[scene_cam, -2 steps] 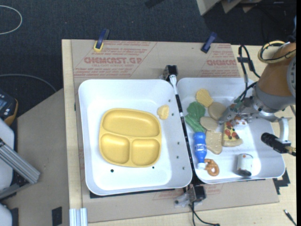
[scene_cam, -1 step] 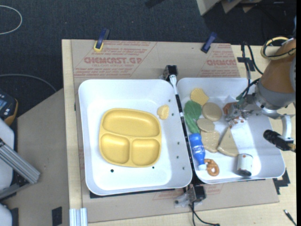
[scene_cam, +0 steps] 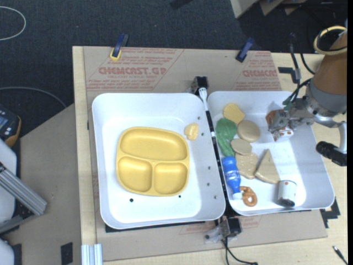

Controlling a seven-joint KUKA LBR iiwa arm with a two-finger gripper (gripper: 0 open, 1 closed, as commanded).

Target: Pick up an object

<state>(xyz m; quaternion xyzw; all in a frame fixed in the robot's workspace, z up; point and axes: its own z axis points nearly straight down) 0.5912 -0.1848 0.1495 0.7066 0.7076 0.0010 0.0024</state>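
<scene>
Toys [scene_cam: 248, 148] sit bunched in the left half of the right bin [scene_cam: 309, 164] on the desk [scene_cam: 165, 65]. The left bin [scene_cam: 105, 148] has a yellow tray [scene_cam: 153, 160] in it. The arm [scene_cam: 331, 81] comes in from the right and bends down over the right bin's far side. The tool [scene_cam: 281, 123] is low, near the toys but apart from them. Honestly can't tell if the tool is apart or together. A blue bottle [scene_cam: 230, 175] lies by the divider.

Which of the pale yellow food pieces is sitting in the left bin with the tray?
The small yellow piece by the yellow tray's upper right corner. The other yellow piece lies in the right bin.
</scene>
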